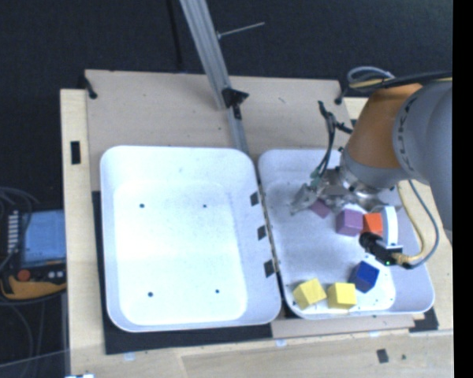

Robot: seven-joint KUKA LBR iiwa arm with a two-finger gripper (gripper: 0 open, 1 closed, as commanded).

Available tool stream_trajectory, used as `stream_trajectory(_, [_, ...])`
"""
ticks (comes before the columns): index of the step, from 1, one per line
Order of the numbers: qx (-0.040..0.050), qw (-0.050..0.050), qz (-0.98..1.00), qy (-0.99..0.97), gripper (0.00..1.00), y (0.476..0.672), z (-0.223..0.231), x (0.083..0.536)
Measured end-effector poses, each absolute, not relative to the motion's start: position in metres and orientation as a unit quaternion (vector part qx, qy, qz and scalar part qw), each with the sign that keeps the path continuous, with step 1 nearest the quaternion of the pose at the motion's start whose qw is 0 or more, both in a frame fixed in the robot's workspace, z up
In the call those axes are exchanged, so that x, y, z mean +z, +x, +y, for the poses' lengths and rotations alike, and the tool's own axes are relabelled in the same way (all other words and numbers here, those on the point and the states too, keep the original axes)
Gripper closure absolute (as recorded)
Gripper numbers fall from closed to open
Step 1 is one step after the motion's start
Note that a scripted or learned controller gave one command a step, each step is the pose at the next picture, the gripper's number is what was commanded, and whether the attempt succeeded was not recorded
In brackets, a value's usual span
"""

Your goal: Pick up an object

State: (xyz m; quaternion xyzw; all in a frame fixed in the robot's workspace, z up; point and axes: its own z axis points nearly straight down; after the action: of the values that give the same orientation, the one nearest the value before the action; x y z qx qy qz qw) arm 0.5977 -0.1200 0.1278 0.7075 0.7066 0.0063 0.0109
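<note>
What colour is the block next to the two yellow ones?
Blue. The blue block shows in the camera view, in the right bin.

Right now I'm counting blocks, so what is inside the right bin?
The right bin holds two yellow blocks, a blue, an orange and two purple. The arm may cover more.

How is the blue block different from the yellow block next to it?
The blue block is dark blue, while the yellow block beside it is bright yellow. The blue block sits farther from the bin's near rim and closer to the arm; the yellow block lies right by the near rim. Both are small cubes of similar size in the right bin.
</note>
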Motion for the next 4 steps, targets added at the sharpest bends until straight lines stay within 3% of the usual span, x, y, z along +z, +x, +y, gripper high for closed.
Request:
stream_trajectory(1, [0.0064, 0.011, 0.704, 0.710, 1.00, 0.598, -0.121, 0.136])
stream_trajectory(2, [0.0018, 0.003, 0.708, 0.706, 1.00, 0.604, -0.114, 0.192])
stream_trajectory(3, [0.0022, 0.004, 0.708, 0.706, 1.00, 0.608, -0.116, 0.257])
stream_trajectory(4, [0.0013, 0.003, 0.709, 0.706, 1.00, 0.609, -0.118, 0.290])
